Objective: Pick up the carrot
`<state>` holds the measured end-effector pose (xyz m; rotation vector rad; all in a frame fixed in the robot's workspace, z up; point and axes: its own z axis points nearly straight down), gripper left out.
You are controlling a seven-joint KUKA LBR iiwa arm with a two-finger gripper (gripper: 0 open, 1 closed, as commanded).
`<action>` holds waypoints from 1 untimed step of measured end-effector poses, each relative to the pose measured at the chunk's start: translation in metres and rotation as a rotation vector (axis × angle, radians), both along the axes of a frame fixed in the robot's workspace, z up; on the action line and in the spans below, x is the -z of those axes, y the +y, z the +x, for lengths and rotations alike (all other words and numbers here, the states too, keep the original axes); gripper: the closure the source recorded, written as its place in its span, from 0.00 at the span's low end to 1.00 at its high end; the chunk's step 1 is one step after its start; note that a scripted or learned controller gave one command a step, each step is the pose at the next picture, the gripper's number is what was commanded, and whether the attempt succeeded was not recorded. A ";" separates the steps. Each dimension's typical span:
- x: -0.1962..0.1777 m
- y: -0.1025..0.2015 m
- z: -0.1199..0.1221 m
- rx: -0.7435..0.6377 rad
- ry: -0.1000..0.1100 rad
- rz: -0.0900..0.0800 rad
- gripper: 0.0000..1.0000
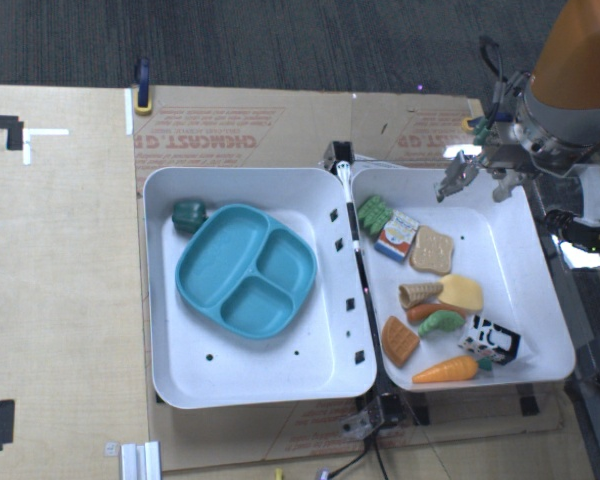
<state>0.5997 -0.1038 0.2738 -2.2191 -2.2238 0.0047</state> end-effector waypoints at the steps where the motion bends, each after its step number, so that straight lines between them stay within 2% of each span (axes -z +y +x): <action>1: 0.107 -0.037 -0.051 -0.046 0.001 0.001 0.00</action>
